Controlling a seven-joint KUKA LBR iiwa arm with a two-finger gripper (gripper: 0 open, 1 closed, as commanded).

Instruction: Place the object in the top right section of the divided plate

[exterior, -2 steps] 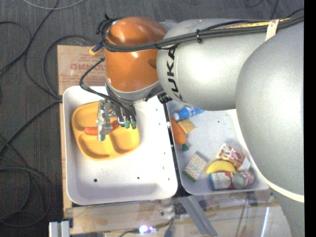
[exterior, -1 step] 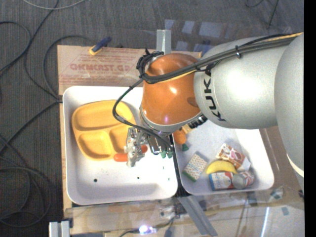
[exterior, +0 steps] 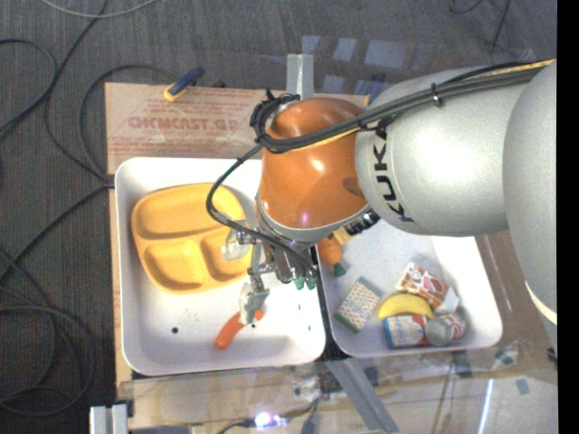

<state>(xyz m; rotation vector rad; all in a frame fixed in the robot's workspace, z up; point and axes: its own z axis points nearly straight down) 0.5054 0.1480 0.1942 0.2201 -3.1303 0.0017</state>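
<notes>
Lying under dark grey carpet-like floor (exterior: 181,43), trailing black cables (exterior: 36,269) and a white cord (exterior: 118,7); resting beneath the bins, a brown cardboard sheet (exterior: 181,120).

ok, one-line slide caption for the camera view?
Claw over a carrot in the left bin, beside the yellow divided plate.

Looks down from high above the surface (exterior: 181,125), a bit tilted. Takes in both white bins, the left bin (exterior: 127,242) and the right bin (exterior: 479,278), side by side. Sits close to the big grey arm (exterior: 452,152) coming in from the right.
</notes>
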